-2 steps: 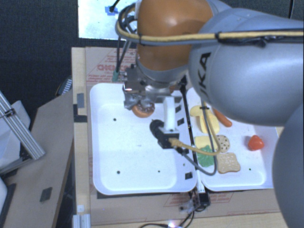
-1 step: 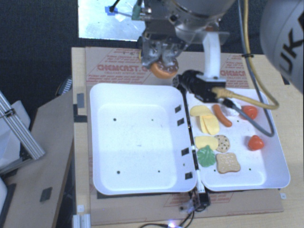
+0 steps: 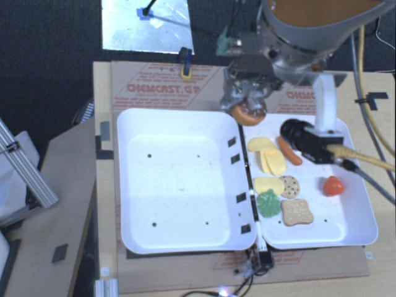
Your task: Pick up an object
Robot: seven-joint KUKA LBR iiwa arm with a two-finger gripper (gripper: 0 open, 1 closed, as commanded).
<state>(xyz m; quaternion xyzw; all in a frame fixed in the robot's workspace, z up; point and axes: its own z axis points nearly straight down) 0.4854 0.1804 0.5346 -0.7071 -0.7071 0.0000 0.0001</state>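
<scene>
we saw the gripper point(image 3: 247, 103) hanging over the back edge of the bench, right above the seam where the two bins meet. its jaws were closed on a small brown doughnut point(image 3: 249, 114), which sat pinched at the fingertips. the doughnut overlapped the back rim of the right bin point(image 3: 362, 224) near its inner corner, and we could not tell whether it touched that rim or hung clear of it. the grey arm with its orange band point(image 3: 309, 2) came in from the upper right.

the other toy foods lay in the right bin. two pale yellow slices point(image 3: 267, 153) overlapped near the inner wall, and an orange-red sausage point(image 3: 289, 151) lay slanted just beside them. below those we found another yellow piece point(image 3: 266, 184) touching a speckled round cookie point(image 3: 289, 186). a green leafy piece point(image 3: 268, 204) sat against the inner wall just below the yellow piece. a slice of toast point(image 3: 297, 212) lay beside the green piece, nearest the front. a red, tomato-like piece point(image 3: 333, 185) sat apart toward the outer side.

the left bin point(image 3: 133, 178) sat flush against the right one, joined by dark clips along the seam. both bins rested on a cardboard sheet point(image 3: 158, 85) with red printing. behind it, on the dark floor, a shiny metal plate point(image 3: 145, 17) lay flat, and a yellow and blue clamp point(image 3: 185, 64) stood at the cardboard's back edge.
</scene>
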